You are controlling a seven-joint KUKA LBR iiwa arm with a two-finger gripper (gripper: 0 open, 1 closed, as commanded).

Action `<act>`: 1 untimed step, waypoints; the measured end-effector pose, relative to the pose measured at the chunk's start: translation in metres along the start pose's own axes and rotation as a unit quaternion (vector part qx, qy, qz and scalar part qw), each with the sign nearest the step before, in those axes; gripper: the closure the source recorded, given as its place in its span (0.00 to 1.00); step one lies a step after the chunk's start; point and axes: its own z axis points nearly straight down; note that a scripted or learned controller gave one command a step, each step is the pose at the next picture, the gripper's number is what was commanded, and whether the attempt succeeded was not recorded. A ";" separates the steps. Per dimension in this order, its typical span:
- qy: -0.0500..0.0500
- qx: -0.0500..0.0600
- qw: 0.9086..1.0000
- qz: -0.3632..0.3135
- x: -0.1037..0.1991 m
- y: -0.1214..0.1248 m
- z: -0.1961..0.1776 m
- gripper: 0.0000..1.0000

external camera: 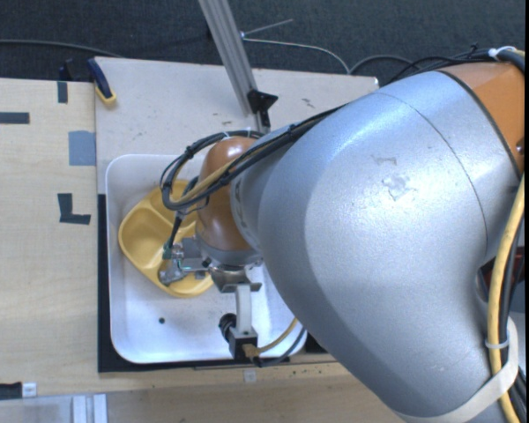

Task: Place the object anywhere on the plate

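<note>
Dark carpet rims a pale wooden bench (pixel 35 236) where a shallow white bin (pixel 128 324) sits beneath the bulk of a grey arm (pixel 388 236) reaching in from the right, its orange band (pixel 498 91) catching the light near the frame's edge. A yellow plate (pixel 145 236) lies in the left half of the bin, and the arm's wrist, trailing black and yellow cables, hangs directly over the plate's right side. The gripper (pixel 172 267) appears as a cluster of grey metal at the plate's lower right rim, but the wrist and cabling crowd it so closely that whether its fingers stand apart or together cannot be told, nor whether anything sits between them. The object to be placed cannot be picked out with confidence; it may be hidden under the wrist, though that is only a guess. A small dark speck (pixel 161 321) rests on the bin floor below the plate. Judging by the wrist's position above the plate, the placing step looks to be in hand. The next move would call for releasing squarely over the plate's surface rather than its rim, then lifting straight up clear of the cables. A yellow-and-blue clamp (pixel 101 82) lies at the bench's far corner.
</note>
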 end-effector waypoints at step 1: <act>0.000 0.000 1.000 0.000 0.000 0.000 0.000 0.00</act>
